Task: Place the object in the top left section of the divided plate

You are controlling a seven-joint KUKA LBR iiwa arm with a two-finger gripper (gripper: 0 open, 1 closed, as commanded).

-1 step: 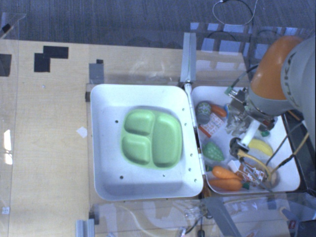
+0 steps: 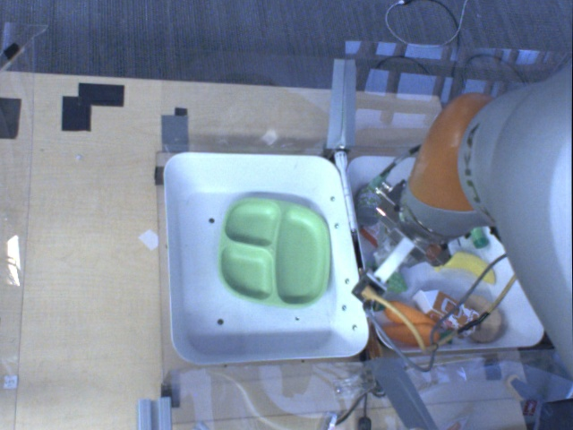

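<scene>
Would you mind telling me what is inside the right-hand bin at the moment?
The right bin holds an orange carrot-like item, something yellow and other small objects. The arm covers much of it, so the rest is hidden.

- The green three-section divided plate (image 2: 276, 250) is lying unobstructed in the shallow white left bin (image 2: 192, 321).
- The grey arm (image 2: 510, 177) is overhanging the cluttered right bin (image 2: 530, 330), blocking access there.

Pale wooden bench (image 2: 81, 267) – black tape marks (image 2: 89, 104); grey carpet floor (image 2: 179, 16) beyond
</scene>
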